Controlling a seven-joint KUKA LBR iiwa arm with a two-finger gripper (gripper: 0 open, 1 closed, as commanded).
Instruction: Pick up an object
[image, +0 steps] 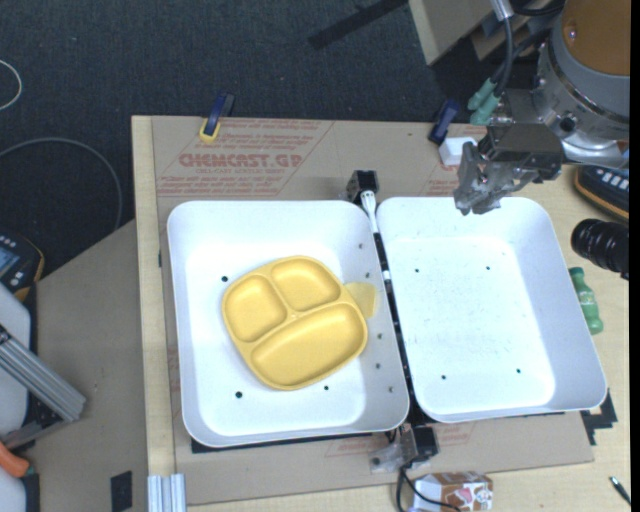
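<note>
Gripper (480, 200) hangs over the right bin (560, 380) at its eleven o'clock corner; we cannot tell how it is set, and we see nothing in it. Our target, the yellow divided plate (293, 322), lies flat in the middle of the left bin (190, 300), well apart from the arm, toward eight o'clock. We judge the risk plain: a wide, shallow plate offers only its rim, so a descent onto a compartment floor would slip off or push it against the bin wall.

Robotics lab: clamped bins (200, 400), cabled bench (150, 200).
</note>
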